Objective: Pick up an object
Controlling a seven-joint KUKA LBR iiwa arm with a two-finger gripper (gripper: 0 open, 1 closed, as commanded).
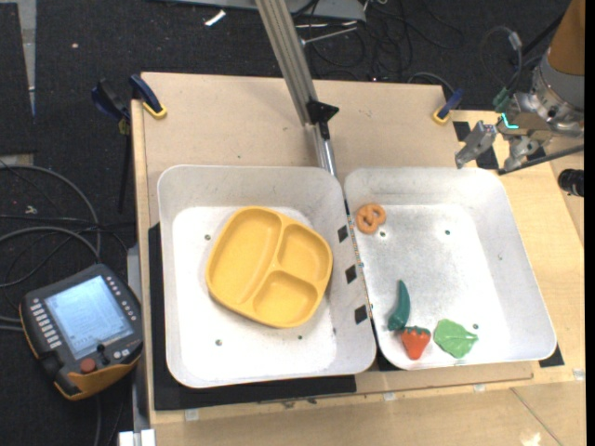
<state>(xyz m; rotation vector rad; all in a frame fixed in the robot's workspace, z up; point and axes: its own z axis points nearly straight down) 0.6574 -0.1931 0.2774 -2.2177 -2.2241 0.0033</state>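
Camera view: we saw the two-finger gripper [490, 150] above the right white bin's [483, 258] far right corner, fingers apart, holding nothing.
Left white bin [186, 277]: yellow divided plastic plate [270, 266], centred.
Right bin's near edge: red toy strawberry [416, 341], green leaf-shaped piece [455, 337], teal pepper [400, 307].
Far left corner: orange pretzel [370, 218].

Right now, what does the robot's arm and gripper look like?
At the camera view's upper right, the arm shows an orange band above a grey wrist. Below it sits a metallic grey gripper with dark fittings, a small teal light or marking near its mount, and a thin cable looping over the wrist.
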